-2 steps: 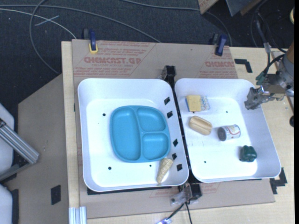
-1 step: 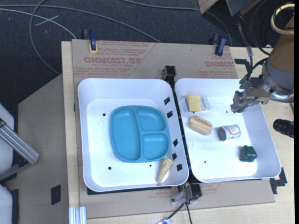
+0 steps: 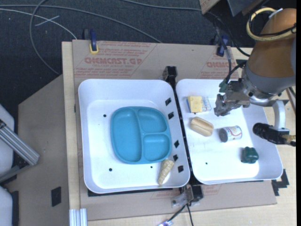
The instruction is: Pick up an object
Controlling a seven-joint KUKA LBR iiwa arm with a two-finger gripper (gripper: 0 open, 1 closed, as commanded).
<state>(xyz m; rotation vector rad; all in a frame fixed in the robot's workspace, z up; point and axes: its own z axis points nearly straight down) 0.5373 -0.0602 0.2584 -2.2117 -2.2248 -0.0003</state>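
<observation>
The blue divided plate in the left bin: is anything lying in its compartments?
No. All three compartments of the blue divided plastic plate look bare. A pale corn-like piece lies beside it on the white bin. What lies beneath the plate is covered.

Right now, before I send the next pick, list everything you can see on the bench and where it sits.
bins: two, white, side by side
divided plate: one, blue, middle of left bin
corn-like piece: one, pale yellow, left bin, near front right corner
yellow block: one, yellow, right bin, back left
bread-like roll: one, tan, right bin, left of centre
small can: one, white and grey, lying in right bin centre
green object: one, dark green, right bin, front right
claw: one, grey, over right bin, above the can
</observation>
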